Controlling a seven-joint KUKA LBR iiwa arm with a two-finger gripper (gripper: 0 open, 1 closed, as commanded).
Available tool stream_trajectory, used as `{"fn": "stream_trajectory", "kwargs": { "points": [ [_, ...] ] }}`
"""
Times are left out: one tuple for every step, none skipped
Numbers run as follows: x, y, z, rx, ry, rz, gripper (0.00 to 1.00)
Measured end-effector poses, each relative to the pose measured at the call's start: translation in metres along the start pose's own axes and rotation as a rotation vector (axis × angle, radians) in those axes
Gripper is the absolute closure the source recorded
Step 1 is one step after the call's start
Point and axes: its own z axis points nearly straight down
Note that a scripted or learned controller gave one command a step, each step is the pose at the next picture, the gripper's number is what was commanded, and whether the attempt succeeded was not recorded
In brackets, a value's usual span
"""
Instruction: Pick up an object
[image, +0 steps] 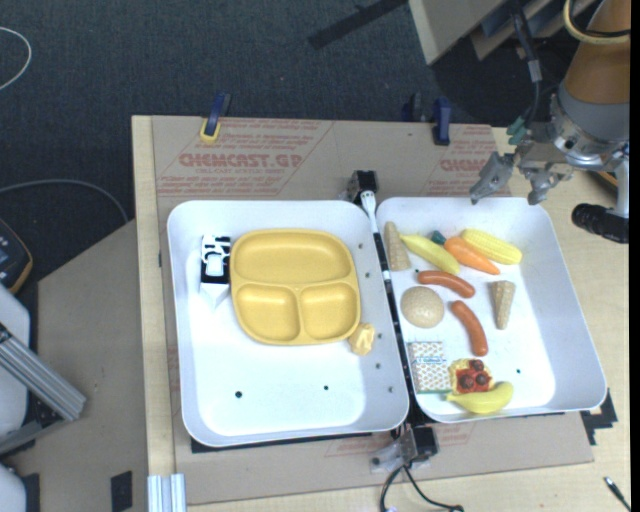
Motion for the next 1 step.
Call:
{"fn": "stream_trajectory", "kwargs": {
  "points": [
    [0.0004, 0.0021, -0.0095, -0.015, -0.002, -0.002, 0.00]
  ]
}}
